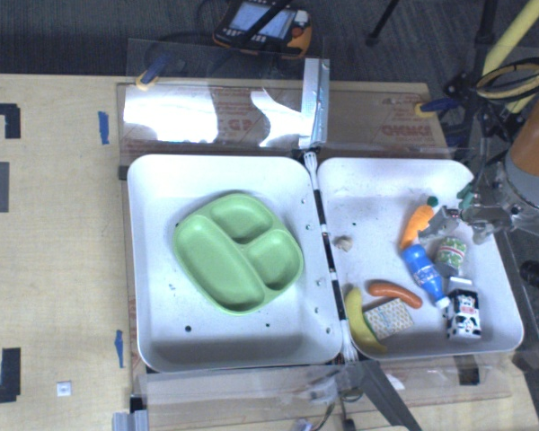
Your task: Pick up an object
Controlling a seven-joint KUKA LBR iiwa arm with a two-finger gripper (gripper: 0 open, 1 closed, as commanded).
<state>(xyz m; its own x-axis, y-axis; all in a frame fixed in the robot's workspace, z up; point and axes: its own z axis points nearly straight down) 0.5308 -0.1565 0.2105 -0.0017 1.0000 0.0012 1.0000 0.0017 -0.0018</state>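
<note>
1. Camera view: the toy carrot (419,224) lies in the right bin (377,187), toward its far right.
2. It looks light, stiff and smooth; I would grip across its orange middle.
3. The claw (459,215) hovers just right of it; I cannot tell its opening, and nothing shows in it.
4. The blue bottle (424,274) lies just nearer.

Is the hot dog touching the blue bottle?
Cannot tell. In the camera view the hot dog's right end comes very close to the lower end of the blue bottle in the right bin, too close to make out a gap or contact.
</note>
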